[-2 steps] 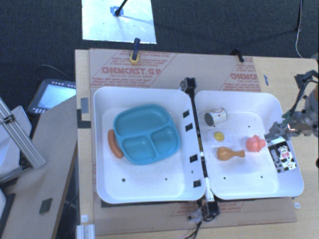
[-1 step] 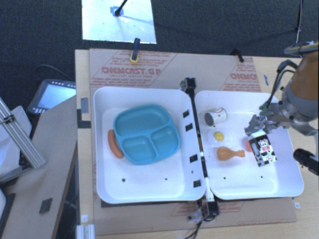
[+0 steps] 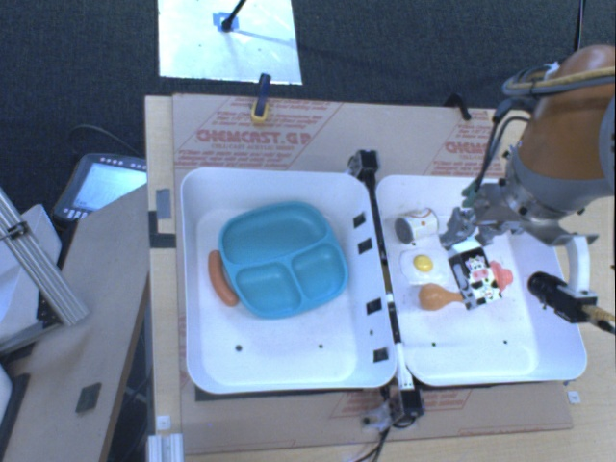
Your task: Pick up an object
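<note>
Gripper (image 3: 460,227) hung low over the right bin (image 3: 539,354); whether it was clenched or released, I couldn't tell.
Just below it lay a black-and-white toy (image 3: 474,279), a pink piece (image 3: 501,278), a fried egg (image 3: 421,265), a drumstick (image 3: 439,297) and a small cup (image 3: 417,226). The left bin (image 3: 279,369) held a blue divided plate (image 3: 283,258) beside a sausage (image 3: 221,277).

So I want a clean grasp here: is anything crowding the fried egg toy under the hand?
Yes. The fried egg sits tightly packed: a white cup just behind it, an orange drumstick just in front, and a black-and-white block to its right, below the hand.
</note>
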`<state>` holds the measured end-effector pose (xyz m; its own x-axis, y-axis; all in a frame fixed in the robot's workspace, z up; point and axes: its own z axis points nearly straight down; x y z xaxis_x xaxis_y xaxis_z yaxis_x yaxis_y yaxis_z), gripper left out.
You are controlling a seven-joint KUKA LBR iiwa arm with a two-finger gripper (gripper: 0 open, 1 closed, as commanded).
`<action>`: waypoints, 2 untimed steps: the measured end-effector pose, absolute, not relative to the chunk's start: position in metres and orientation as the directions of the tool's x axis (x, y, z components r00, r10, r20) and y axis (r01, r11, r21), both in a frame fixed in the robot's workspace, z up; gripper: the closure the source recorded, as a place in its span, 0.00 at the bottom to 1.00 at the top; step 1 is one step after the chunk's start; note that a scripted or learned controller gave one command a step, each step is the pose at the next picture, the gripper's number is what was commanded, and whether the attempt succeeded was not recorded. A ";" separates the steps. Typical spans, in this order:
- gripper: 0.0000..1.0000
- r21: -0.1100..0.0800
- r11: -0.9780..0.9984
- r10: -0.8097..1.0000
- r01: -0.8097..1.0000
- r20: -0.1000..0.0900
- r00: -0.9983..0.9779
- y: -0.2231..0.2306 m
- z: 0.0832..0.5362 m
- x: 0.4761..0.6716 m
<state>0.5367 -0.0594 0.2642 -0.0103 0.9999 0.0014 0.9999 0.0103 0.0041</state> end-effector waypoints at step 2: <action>1.00 0.002 0.010 1.000 1.000 0.002 -0.010 0.043 0.237 0.571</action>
<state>0.5714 0.0429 0.2367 -0.0102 0.9999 0.0020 0.9999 0.0102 0.0016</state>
